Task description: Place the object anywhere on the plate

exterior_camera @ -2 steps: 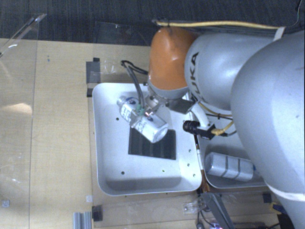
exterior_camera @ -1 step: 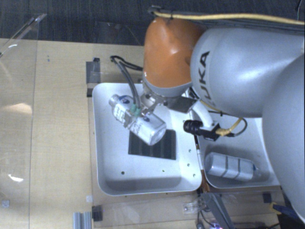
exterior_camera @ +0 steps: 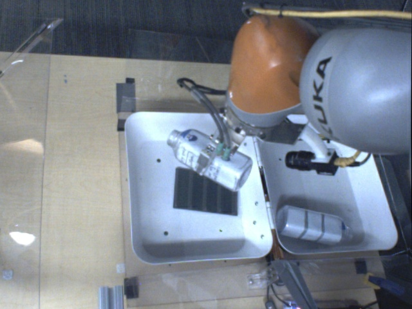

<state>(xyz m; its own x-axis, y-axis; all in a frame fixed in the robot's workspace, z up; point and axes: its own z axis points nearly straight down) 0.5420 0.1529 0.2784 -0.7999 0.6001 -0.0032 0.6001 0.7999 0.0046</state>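
Your gripper (exterior_camera: pixel 222 152) sits mid-bottle (exterior_camera: pixel 209 159), jaws' state I can't tell; its long axis slants over the dark plate (exterior_camera: pixel 205 194).

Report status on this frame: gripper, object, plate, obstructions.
Gripper low over left white bin. Clear plastic bottle with label lying tilted at gripper, overlapping dark rectangular plate. Grey cylindrical bottle lying in right bin, apart.

A grey canister (exterior_camera: pixel 310 224) lies on its side in the right bin (exterior_camera: pixel 373 205).
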